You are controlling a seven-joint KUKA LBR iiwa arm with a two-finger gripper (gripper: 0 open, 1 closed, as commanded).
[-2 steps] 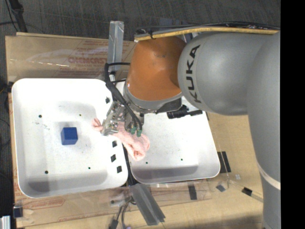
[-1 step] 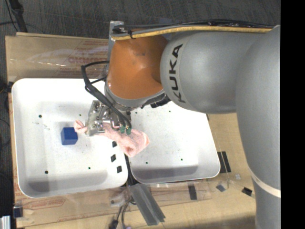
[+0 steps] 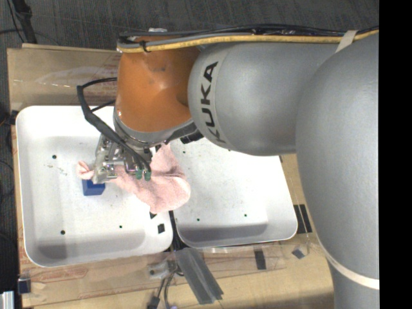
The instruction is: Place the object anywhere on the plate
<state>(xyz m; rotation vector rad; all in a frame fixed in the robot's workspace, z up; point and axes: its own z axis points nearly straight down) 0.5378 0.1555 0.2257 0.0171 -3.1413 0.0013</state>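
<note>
Pink cloth (image 3: pixel 162 182) is what we're looking at, soft and crumpled, draped across the divide between the left bin (image 3: pixel 38 172) and the right bin (image 3: pixel 257 198). We see the gripper (image 3: pixel 106 166) low over the left bin, near a small blue block (image 3: pixel 94 187), with a pink corner of cloth just beside it; whether it's clamped or released, we cannot tell. We judge the cloth light, limp and not fragile, likely to sag and trail, so a bunched fold near its middle looks the best hold.

One fixed camera looks down at a slant on both bins (image 3: pixel 38 237); the arm (image 3: pixel 270 82) crowds the frame's upper right.
</note>
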